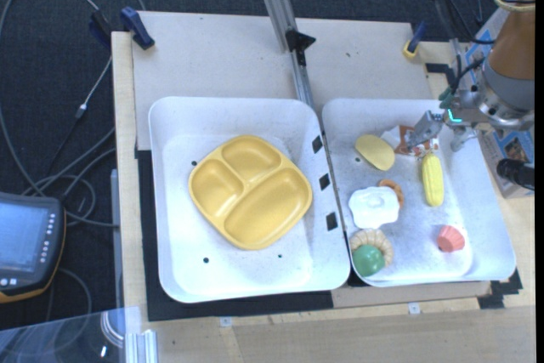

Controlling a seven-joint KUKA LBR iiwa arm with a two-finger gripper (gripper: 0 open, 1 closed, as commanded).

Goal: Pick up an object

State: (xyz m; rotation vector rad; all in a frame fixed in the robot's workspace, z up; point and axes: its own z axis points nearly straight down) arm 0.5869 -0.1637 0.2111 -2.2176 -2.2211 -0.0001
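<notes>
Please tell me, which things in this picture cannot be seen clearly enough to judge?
- Claw, camera view: small and partly covered by the wrist; open or shut cannot be judged.
- Small item beside the claw at the right bin's far side: too small and blurred to identify.
- Arm: cut off by the right edge.
- Green ball: partly hidden by the bin's near rim.

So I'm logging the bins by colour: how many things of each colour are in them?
Yellow: 3, the divided plate, the corn cob, the oval piece
White: 1, the fried egg
Green: 1, the ball
Pink-red: 1, the block
Total: 6
</notes>
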